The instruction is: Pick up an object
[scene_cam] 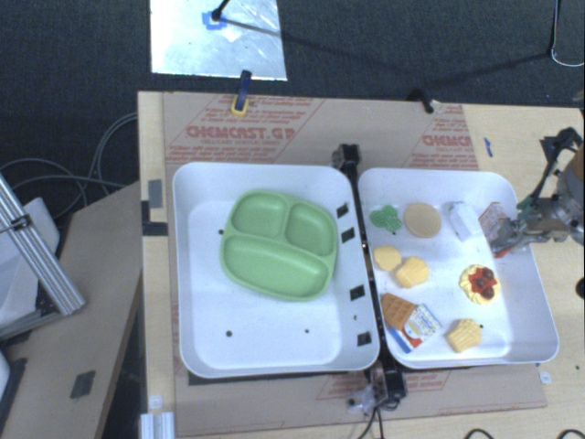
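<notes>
Desk (302, 126): two white bins.
Hand (508, 238): at three o'clock; we cannot tell its state.
Progress: nothing lifted yet.

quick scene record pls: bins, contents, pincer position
left bin: green tray, three compartments
right bin: green piece, tan disc, two yellow pieces, pizza-like piece, waffle, packet, clear item
pincer: at right bin's right rim, upper part
grasp: cannot tell
</notes>
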Action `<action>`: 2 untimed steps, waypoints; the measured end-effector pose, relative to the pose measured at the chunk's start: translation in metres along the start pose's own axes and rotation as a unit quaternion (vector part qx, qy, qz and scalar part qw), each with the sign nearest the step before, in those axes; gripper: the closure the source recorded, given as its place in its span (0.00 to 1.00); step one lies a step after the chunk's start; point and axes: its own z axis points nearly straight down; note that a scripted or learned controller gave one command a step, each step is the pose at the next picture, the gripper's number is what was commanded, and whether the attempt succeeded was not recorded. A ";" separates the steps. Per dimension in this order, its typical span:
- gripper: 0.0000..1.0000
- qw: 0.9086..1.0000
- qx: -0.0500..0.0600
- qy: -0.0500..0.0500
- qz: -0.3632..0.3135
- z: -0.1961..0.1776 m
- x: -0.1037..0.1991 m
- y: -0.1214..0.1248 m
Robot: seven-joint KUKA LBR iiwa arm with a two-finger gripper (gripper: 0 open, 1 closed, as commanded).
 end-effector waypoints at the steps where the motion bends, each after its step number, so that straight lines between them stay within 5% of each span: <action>1: 1.00 1.000 0.001 0.001 -0.002 0.006 0.044 0.016; 2: 1.00 1.000 0.000 0.002 -0.003 0.010 0.101 0.037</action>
